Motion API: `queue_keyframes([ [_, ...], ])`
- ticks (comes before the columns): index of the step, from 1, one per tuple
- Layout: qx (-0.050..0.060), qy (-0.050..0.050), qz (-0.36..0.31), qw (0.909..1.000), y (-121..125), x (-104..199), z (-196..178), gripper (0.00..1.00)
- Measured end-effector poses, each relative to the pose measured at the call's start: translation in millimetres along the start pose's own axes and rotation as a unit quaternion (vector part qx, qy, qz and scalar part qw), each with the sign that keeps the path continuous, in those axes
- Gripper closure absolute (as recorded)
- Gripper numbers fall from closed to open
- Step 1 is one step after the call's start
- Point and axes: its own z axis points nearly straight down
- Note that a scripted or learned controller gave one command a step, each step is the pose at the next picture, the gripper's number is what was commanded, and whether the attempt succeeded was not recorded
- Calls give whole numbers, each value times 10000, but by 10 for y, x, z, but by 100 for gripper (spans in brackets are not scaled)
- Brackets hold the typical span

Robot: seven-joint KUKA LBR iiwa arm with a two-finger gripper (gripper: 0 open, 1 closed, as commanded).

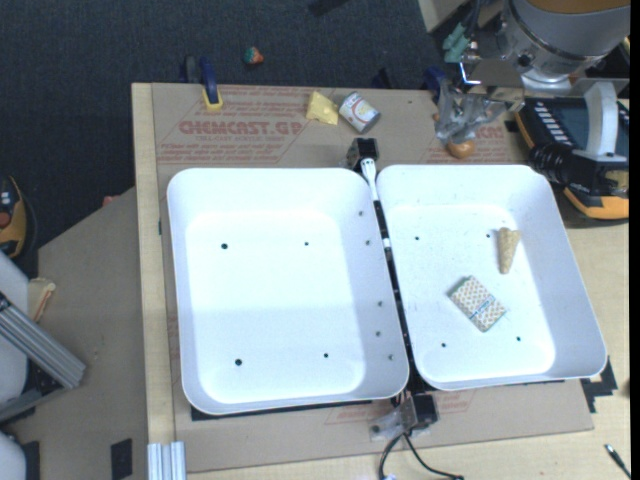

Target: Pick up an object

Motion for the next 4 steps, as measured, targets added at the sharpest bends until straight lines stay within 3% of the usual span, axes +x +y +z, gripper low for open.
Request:
queue_keyframes([
  [1,138,6,-13,9999,23,976,992,100],
  [2,137,2,2,9999,70,1530,1569,100],
  [3,125,2,7,9999,-333,1929,1556,100],
  [4,160,-14,26,9999,-1011,1907,2057,100],
])
